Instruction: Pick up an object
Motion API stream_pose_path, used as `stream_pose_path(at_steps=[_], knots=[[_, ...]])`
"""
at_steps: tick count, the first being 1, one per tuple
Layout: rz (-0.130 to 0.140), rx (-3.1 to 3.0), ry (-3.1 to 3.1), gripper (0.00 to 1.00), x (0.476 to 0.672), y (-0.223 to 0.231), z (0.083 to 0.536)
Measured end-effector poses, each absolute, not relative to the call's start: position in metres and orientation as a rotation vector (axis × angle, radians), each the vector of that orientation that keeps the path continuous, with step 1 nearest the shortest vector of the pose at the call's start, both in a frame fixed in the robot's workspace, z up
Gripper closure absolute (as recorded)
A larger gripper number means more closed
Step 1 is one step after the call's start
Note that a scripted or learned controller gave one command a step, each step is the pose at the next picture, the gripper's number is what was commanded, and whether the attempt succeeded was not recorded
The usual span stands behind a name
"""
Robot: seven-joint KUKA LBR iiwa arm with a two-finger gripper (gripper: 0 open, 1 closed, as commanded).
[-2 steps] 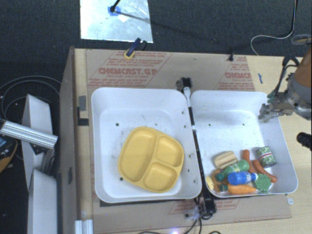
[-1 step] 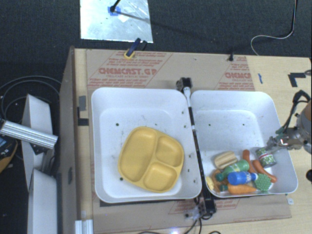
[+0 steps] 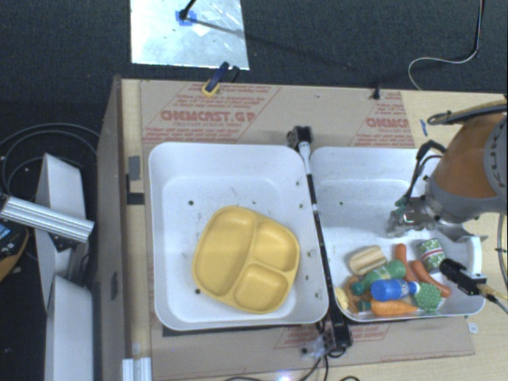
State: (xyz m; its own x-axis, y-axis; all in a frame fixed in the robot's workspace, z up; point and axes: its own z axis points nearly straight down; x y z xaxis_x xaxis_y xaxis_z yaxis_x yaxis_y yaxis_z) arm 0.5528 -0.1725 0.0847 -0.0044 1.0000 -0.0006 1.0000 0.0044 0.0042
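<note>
Yellow tray (image 3: 246, 258) lies in left bin (image 3: 178, 173). Toys, including blue bottle (image 3: 393, 290) and carrot (image 3: 394, 309), crowd right bin's (image 3: 349, 173) near corner. Gripper (image 3: 406, 217) hovers just beyond them; grip state indeterminable.

"CHEMCAST GP" is printed in red on the brown protective sheet (image 3: 238, 105) covering the worktop. It is repeated at the far right, partly cut off.

A yellow divided tray (image 3: 247, 258) is seen lying in the left white bin (image 3: 171, 213). Brown printed cardboard (image 3: 262, 111) is laid beneath both bins. A foil sheet (image 3: 187, 22) is spread on the dark floor (image 3: 55, 46).
</note>
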Motion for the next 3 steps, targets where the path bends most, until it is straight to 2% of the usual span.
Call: stream_pose_path(at_steps=[1, 2, 3], knots=[[0.002, 2.219, 2.223, 0.00, 0.487, -0.202, 0.084], [0.009, 2.211, 2.224, 0.00, 0.567, -0.145, 0.170], [0.001, 2.216, 2.227, 0.00, 0.668, -0.111, 0.100]])
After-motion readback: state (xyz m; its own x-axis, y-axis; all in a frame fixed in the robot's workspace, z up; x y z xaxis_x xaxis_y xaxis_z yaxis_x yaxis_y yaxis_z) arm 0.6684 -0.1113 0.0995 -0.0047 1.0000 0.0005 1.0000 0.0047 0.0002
